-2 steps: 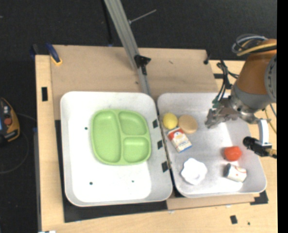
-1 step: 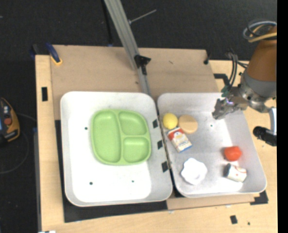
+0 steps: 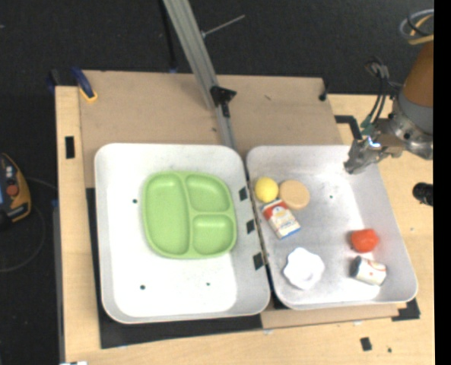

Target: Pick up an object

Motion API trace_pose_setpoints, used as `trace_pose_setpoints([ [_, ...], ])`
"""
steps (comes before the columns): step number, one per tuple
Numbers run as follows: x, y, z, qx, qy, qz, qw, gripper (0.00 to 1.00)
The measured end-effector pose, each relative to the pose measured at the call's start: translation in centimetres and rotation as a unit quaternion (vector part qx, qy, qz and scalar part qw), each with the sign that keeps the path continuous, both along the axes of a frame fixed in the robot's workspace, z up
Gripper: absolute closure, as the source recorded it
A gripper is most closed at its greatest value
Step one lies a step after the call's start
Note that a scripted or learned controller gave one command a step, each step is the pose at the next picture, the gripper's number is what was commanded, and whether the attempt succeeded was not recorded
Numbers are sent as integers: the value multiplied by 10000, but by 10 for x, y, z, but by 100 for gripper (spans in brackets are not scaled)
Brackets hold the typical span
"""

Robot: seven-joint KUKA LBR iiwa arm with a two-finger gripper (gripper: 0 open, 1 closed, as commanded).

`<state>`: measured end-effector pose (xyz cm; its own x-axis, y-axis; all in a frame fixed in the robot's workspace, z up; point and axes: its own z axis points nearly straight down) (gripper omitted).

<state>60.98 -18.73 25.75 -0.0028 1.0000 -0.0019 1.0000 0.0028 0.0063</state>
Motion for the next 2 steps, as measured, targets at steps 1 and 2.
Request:
trace_pose_setpoints([
  [1, 4, 48, 8, 9, 13, 22, 10000, 100],
  [2, 6, 99, -7, 6, 29, 15, 10000, 100],
])
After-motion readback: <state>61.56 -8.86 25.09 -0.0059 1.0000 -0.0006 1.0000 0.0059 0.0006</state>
